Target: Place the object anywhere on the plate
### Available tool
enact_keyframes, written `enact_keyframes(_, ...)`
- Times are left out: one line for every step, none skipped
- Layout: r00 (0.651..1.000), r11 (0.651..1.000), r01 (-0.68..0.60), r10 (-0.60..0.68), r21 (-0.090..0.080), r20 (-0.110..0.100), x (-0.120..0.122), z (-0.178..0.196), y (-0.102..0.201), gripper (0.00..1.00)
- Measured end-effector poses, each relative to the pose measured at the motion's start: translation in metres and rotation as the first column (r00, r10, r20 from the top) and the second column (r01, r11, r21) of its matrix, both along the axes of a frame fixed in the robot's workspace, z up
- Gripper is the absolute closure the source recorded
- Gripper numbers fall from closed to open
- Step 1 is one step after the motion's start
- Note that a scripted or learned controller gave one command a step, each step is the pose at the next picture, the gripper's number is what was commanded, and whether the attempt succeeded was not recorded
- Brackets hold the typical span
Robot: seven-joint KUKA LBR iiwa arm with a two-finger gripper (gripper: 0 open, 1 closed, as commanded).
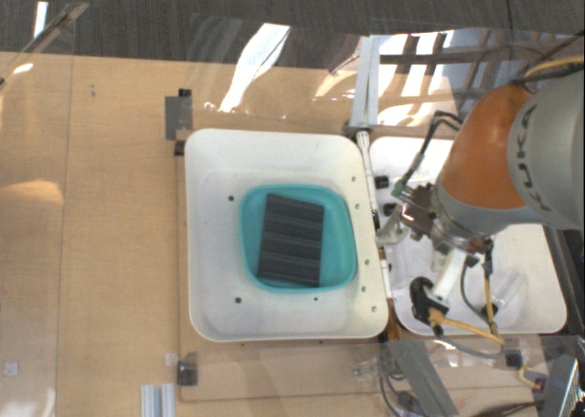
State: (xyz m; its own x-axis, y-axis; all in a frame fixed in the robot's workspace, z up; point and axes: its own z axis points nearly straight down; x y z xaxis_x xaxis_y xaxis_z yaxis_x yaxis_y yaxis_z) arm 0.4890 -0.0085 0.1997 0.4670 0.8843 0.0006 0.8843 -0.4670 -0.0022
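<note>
Object (291,241) on plate (345,251); tool perhaps hidden.

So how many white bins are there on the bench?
2. The left bin holds a teal plate with a dark ridged block on it. The right bin sits beside it, mostly hidden under the arm.

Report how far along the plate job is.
Looks done: the dark ribbed block lies flat on the teal plate in the left bin, within the plate's rim. In hand: nothing that I can see; the arm is over the right bin. Left: seemingly nothing but to pull the arm clear.
</note>
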Motion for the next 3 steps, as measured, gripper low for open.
enact_keyframes(1.000, 1.000, 0.019, -0.019, -0.001, 0.001, 0.000, -0.054, -0.140, 0.00)
enact_keyframes(1.000, 1.000, -0.027, 0.027, 0.001, 0.006, 0.002, -0.102, -0.175, 0.00)
enact_keyframes(0.998, 0.998, -0.058, 0.058, -0.008, 0.018, 0.005, -0.111, -0.113, 0.00)
